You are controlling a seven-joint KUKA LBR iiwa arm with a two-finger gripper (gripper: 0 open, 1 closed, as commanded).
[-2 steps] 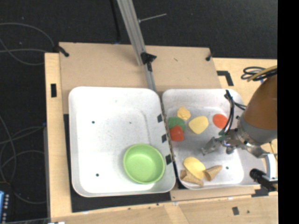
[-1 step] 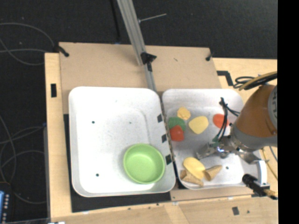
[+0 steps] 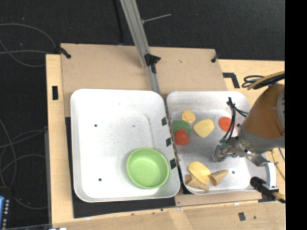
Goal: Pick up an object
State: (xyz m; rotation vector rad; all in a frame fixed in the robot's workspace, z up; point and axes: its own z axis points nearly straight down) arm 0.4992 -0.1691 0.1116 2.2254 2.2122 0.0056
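Carrying two shallow white bins side by side, the table (image 3: 120,68) is spreading across the camera view, with the left bin (image 3: 110,123) holding a green bowl (image 3: 147,167) near its lower right corner and the right bin (image 3: 204,102) holding the small items the task could draw on. Reaching in from the right, the grey arm (image 3: 268,119) with its orange band is hanging low over the right bin, and its end effector (image 3: 224,151) is sitting down near the bin floor in the open patch between the upper cluster and the lower one; how far it is open cannot be told from this angle, and nothing is showing in its grip. Lying just below it, the pale yellow piece (image 3: 198,169) is resting against a tan wedge (image 3: 218,176) and another tan scrap (image 3: 194,181) by the bin's lower wall. Sitting higher up are a yellow lump (image 3: 204,128), a smaller yellow piece (image 3: 188,116), a red item (image 3: 224,123) close beside the arm's cables, and a green piece (image 3: 180,125) touching a red one (image 3: 182,137) near the dividing wall. Judging from this, the grasp is not yet made, and doing it well is probably meaning choosing a single free-standing target such as the yellow lump, centring over it, and closing only once low enough, since the crowded lower pieces are likely nudging each other aside.
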